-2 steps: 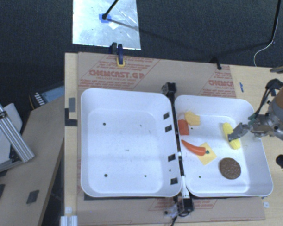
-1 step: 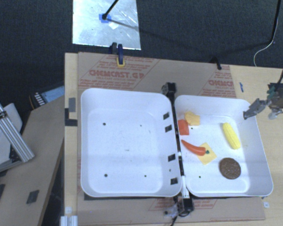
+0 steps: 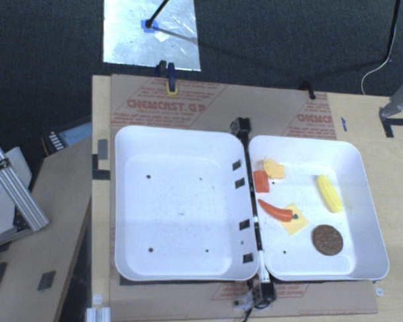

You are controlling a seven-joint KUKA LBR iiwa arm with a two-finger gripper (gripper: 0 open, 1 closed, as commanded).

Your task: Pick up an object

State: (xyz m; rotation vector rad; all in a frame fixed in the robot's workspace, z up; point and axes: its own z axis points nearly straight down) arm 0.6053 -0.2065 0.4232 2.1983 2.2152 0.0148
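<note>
The right bin (image 3: pixel 356 261) holds several small toy foods. A yellow corn cob (image 3: pixel 329 193) lies toward its right side. A brown round patty (image 3: pixel 327 240) sits near the front. A red chili pepper (image 3: pixel 276 210) lies beside the divider, with its tip resting on a yellow cheese slice (image 3: pixel 296 223). An orange-red block (image 3: pixel 261 181) and a pale yellow chunk (image 3: pixel 274 169) sit close together at the back left of this bin.
The left bin (image 3: pixel 180 202) stands beside the right one, joined to it by black clips (image 3: pixel 245 224) along the shared wall. A silver sheet (image 3: pixel 152 28) lies beyond the bench. A grey metal piece (image 3: pixel 398 104) juts in at the right edge.
</note>
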